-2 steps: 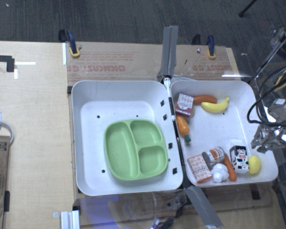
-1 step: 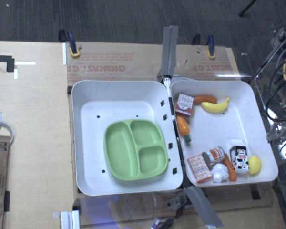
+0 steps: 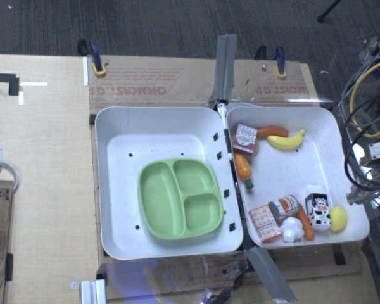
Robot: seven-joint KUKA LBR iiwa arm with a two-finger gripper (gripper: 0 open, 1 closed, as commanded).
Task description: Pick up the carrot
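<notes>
Carrot [image 3: 242,168] lies in the right bin [image 3: 332,170] against its left wall, just below a small red box [image 3: 246,138], green plate [image 3: 180,198] in the left bin [image 3: 114,170]; my pincer's state I cannot tell.

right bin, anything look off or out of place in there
Nothing looks spilled or damaged. The carrot lies against the right bin's left wall, below a small red box. The other toy foods lie loosely, several heaped in the bottom corner.
</notes>
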